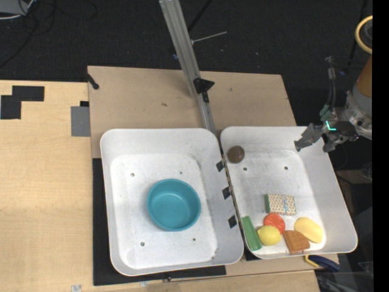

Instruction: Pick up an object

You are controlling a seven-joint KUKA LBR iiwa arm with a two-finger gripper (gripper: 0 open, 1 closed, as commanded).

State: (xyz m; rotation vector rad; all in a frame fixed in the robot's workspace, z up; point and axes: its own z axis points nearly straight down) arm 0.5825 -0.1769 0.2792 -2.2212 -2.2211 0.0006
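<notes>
Looking down on the bench, the camera view shows the gripper (pixel 316 140) poised over the right bin's (pixel 316 169) far right rim, fingers spread and pinching nothing. The task's objects — patterned block (pixel 281 204), red ball (pixel 275 221), yellow ball (pixel 268 235), green stick (pixel 251 233), orange block (pixel 296 241), yellow lemon (pixel 309 229) — cluster at its near end, a brown ball (pixel 236 154) sits at its far left corner, and a teal bowl (pixel 174 204) rests in the left bin (pixel 121 151).

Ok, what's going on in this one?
A grey robot arm reaches in from the right, its end effector at the far right edge of the right bin, with nothing held. That bin holds a brown ball, a patterned block and a cluster of small toys at its near end. The left bin holds a teal bowl. Nothing is picked yet.
</notes>
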